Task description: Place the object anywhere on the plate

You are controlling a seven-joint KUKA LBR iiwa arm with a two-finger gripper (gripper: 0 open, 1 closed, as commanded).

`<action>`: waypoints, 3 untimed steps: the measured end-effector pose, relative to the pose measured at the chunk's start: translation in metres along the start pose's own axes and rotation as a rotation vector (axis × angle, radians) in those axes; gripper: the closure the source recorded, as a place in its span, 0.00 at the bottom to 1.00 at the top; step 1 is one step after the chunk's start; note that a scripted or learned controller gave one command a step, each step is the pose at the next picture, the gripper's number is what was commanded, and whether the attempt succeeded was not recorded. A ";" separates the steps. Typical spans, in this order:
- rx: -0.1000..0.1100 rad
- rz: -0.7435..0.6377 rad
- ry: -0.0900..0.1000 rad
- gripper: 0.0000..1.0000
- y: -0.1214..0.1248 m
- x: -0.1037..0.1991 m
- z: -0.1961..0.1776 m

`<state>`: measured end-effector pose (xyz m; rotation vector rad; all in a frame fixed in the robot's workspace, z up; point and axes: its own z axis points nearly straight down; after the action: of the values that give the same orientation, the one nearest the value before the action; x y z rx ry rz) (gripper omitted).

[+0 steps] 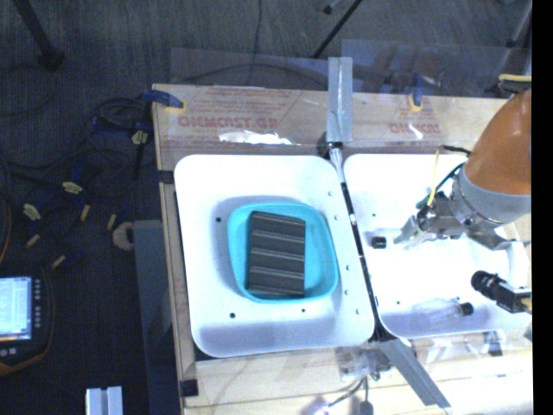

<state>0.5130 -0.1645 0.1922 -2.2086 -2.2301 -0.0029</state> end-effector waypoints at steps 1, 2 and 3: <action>0.000 0.000 0.000 0.00 0.000 0.000 0.000; -0.001 0.019 -0.008 0.00 0.063 -0.059 -0.075; 0.002 0.069 -0.007 0.00 0.010 -0.052 -0.028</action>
<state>0.5237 -0.2167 0.2198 -2.2869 -2.1547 0.0065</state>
